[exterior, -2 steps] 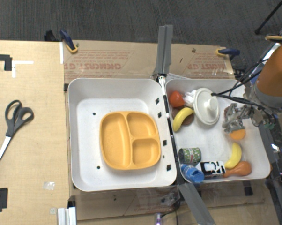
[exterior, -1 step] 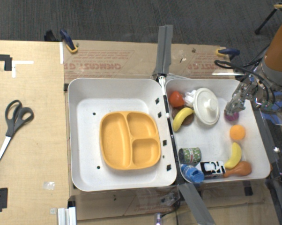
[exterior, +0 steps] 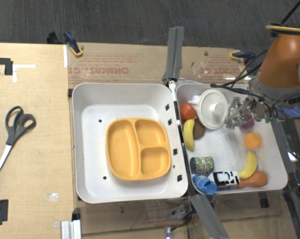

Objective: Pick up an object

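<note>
My gripper (exterior: 237,115) hangs low over the back of the right bin (exterior: 278,158), between a white cup (exterior: 212,108) on its left and a purple object (exterior: 248,123) partly hidden behind it on its right. An orange ball (exterior: 252,141) lies just in front of the gripper. Further left are a red fruit (exterior: 187,111), a yellow banana (exterior: 189,134) and a small brown item (exterior: 199,131). Along the bin's front lie a green can (exterior: 202,164), a blue object (exterior: 205,184), a black-and-white object (exterior: 225,178), a second banana (exterior: 248,164) and an orange carrot-like toy (exterior: 254,179).
The left bin (exterior: 85,133) holds a yellow divided plate (exterior: 138,148). Scissors (exterior: 13,131) lie on the wooden bench at far left. A grey divider bar (exterior: 174,54) runs between the bins at the back. Blue clamps (exterior: 73,43) sit on the cardboard behind.
</note>
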Controlling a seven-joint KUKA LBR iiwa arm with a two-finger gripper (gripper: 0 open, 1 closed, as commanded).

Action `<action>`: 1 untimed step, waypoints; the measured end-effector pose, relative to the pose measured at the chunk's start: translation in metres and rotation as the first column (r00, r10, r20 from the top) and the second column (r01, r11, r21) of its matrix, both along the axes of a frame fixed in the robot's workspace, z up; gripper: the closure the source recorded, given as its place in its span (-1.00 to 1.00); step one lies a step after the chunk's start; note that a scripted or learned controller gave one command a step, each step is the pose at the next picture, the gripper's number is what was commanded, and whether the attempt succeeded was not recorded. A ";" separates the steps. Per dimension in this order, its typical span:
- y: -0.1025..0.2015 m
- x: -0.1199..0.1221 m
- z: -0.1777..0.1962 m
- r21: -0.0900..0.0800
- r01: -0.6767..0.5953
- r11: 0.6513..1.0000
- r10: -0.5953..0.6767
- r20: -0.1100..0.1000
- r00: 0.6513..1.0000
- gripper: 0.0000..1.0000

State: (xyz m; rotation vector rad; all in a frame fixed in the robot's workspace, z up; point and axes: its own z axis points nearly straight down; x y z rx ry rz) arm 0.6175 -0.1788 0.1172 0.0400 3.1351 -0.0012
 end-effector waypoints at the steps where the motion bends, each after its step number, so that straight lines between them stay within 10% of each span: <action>1: 0.000 0.000 0.000 0.000 0.000 1.000 0.000 0.000 1.000 -1.00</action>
